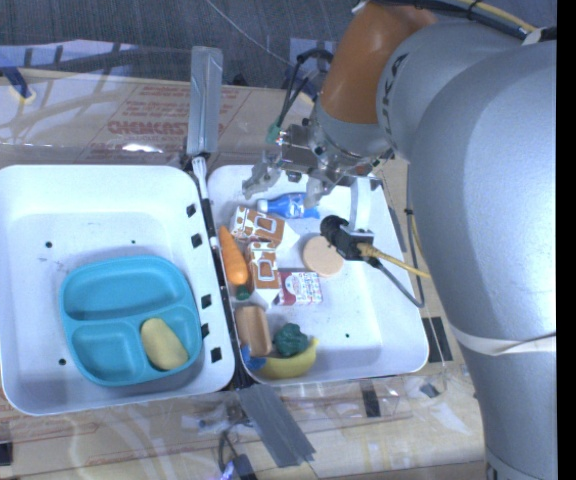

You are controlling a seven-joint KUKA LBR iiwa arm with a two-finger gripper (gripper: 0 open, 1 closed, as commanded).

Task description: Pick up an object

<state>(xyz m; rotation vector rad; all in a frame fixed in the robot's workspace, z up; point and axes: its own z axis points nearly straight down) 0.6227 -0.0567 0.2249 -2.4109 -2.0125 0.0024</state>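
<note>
My gripper (286, 176) hangs over the far end of the right bin (393, 340), its fingers spread and nothing between them. Just below it lie a blue-and-white packet (290, 206) and a brown-and-white carton (259, 226). Further along the bin's left side are an orange carrot (233, 256), a second small carton (264, 267), a pink-and-white packet (299, 288), a round tan disc (321, 256), a hot dog bun (252, 329), a green broccoli piece (289, 340) and a yellow banana (288, 363).
The left bin (28, 218) holds a blue divided tray (118, 298) with a yellow potato-like piece (164, 343) in its near right compartment. The big grey arm covers the right side of the view. A cable with a black plug (340, 236) hangs over the right bin.
</note>
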